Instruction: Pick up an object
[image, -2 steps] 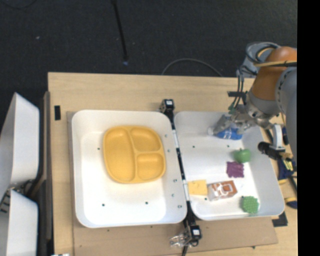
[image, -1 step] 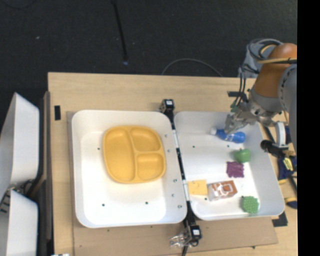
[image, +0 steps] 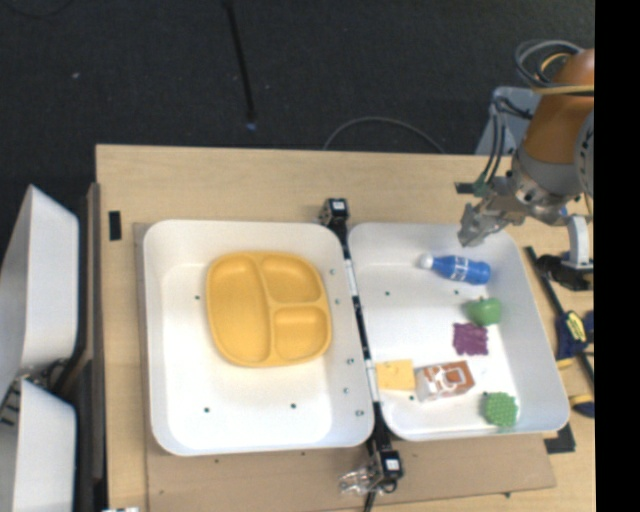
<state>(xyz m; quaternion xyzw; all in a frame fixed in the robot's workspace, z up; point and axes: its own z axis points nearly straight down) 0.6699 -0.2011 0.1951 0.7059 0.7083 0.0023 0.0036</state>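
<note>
Lowest in the frame, at the bottom right corner of the right white bin (image: 535, 300), sits a knobbly green ball (image: 499, 409), and just left of it lie a small orange-and-white printed packet (image: 445, 380) and a flat yellow square block (image: 395, 375); none of these is the likely target. That, as I judge it, is the blue plastic bottle with a white cap (image: 456, 267), lying on its side in the upper part of the right bin, its long axis running nearly left to right across the frame, cap end toward the left. It lies just below and slightly left of the gripper (image: 475, 228), which hangs over the bin's upper edge in the upper right of the frame, apart from the bottle and carrying nothing; whether its fingers are spread or pressed together I cannot tell at this size. The coming move would seem to call for a short drop down-frame and a little leftward, with the fingers set across the bottle's short width. Further down-frame from the bottle come a small green rounded lump (image: 485, 311) and a spiky purple toy (image: 470, 339), both well clear of it. Out to the left, the other white bin (image: 160, 300) holds a yellow divided plate (image: 268, 306).
</note>
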